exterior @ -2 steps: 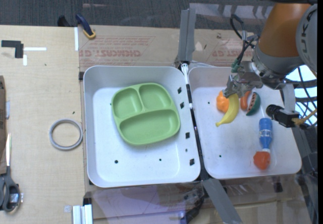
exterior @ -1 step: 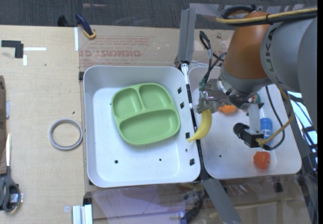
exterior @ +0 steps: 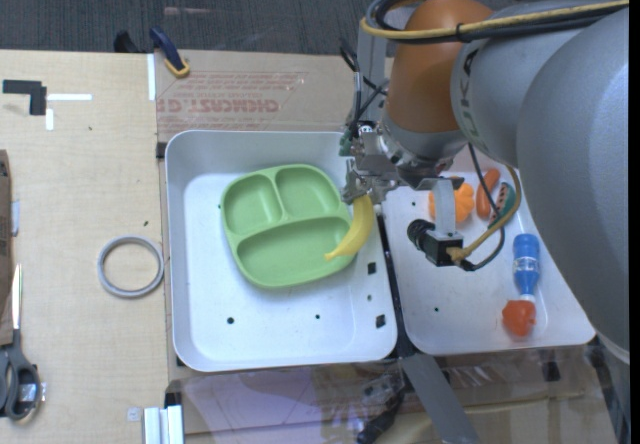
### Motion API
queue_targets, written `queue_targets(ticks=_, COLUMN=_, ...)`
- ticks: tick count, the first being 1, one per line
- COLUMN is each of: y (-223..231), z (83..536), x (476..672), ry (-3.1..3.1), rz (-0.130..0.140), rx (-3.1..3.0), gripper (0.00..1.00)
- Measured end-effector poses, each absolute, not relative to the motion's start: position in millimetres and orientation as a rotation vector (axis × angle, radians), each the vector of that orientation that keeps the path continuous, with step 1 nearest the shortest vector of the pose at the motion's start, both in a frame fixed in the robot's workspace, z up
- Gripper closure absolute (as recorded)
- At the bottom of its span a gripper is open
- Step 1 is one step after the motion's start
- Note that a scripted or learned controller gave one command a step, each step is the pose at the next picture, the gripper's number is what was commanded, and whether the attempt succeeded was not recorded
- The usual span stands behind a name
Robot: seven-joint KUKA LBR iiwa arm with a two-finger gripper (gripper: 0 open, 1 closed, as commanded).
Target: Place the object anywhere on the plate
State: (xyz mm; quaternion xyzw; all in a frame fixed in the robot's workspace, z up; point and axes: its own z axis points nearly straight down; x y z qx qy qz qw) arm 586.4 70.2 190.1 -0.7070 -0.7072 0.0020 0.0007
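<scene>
Banana [exterior: 352,231] hangs with its upper end pinched in the end effector [exterior: 358,194], lower tip angled down-left over the right edge of the green plate [exterior: 285,227] — tip looks to be at or just above the rim, can't tell if it touches. End effector looks closed on the banana's top end; the fruit sits between its fingers, so the grip reads as holding. Plate is a three-compartment divided one, lying in the left white bin [exterior: 275,332], toward that bin's upper right; the banana is over the big lower compartment's right side, close to the wall between the two bins. Arm comes in from the right, so it makes sense the banana arrives at the plate's near edge first — shortest reach over the divider. Right white bin [exterior: 450,327] has the leftovers: orange pieces [exterior: 465,200] partly hidden behind the wrist cabling, a blue-and-white bottle [exterior: 526,264], a small orange-red item [exterior: 518,317] near the front. Off to the left on the counter [exterior: 80,192]: a tape ring [exterior: 131,265], scissors [exterior: 15,372] at the edge. Judgement: carry is nearly done, release pending. Risk — drop this near the rim and the banana could tip off into the bin; nudging further left over the compartment first looks safer.
</scene>
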Motion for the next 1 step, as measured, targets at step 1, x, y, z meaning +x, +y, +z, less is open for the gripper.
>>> queue_targets(ticks=1, y=70.0, z=190.1, x=586.4, ry=-2.221, rz=0.006, rx=-2.22, gripper=0.0)
